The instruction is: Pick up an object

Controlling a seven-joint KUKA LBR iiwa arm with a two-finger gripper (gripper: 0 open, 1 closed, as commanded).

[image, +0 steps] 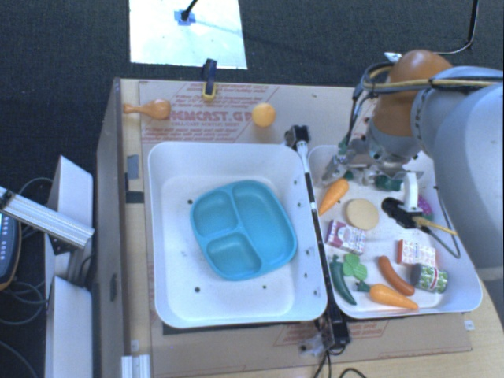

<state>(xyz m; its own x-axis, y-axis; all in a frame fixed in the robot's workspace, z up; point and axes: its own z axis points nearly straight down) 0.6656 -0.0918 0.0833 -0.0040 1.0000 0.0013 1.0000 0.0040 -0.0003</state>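
Grey and bulky, the arm [465, 128] reaches in from the right, its orange band [409, 93] above the wrist, bending down over the far end of the right bin [465, 290]. The gripper [358, 168] hangs low there, just above a carrot [334, 196]; whether it is released or clenched cannot be told. Nothing is visibly grasped. The right bin also holds a tan round cookie [362, 213], a small red and white packet [346, 236], a green pepper [343, 280], a sausage [395, 275], a second carrot [392, 296] and a green can [429, 277]. The left bin [177, 290] holds a blue divided plate [242, 228], lying flat near its middle.
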